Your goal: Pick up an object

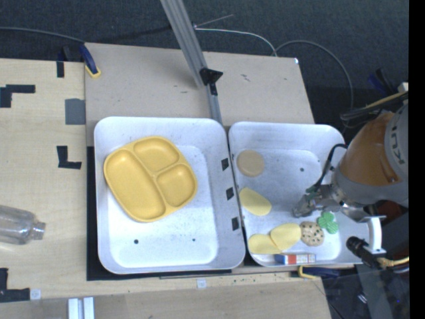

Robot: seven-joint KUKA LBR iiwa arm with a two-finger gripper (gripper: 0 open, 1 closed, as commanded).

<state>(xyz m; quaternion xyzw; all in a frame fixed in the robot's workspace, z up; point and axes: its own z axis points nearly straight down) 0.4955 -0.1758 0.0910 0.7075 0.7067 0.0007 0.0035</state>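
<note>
I see gripper (304,207) low in rt bin (285,138), beside green toy (327,220); can't tell jaw state.

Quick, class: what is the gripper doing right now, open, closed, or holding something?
Gripper: low in the right bin, beside the green toy; open or closed cannot be told.

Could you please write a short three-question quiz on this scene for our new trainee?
1. True or false: the yellow divided plate lies in the left bin.
2. Which lies nearest the end effector? A) green piece B) tan disc C) clear bottle
3. Fill in: the cookie lies in the ___ bin.

Key: 1 true; 2 A; 3 right.
</note>
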